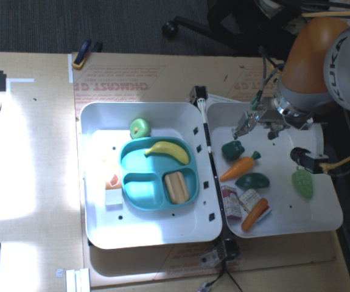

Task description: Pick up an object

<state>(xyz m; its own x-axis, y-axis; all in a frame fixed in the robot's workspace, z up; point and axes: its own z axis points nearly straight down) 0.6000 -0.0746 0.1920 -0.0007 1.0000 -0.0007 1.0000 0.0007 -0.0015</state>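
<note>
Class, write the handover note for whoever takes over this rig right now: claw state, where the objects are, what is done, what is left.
Claw: above the right bin, near its back left corner, holding nothing visible.
Right bin: green pepper, carrot, dark green vegetable, packet, second carrot, light green piece.
Left bin: blue tray with banana and bread; apple behind.
Done: nothing picked.
Left: grasp and lift one object.

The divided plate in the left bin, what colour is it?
Light blue, or turquoise: the divided plate shows plainly in the camera view.
</note>
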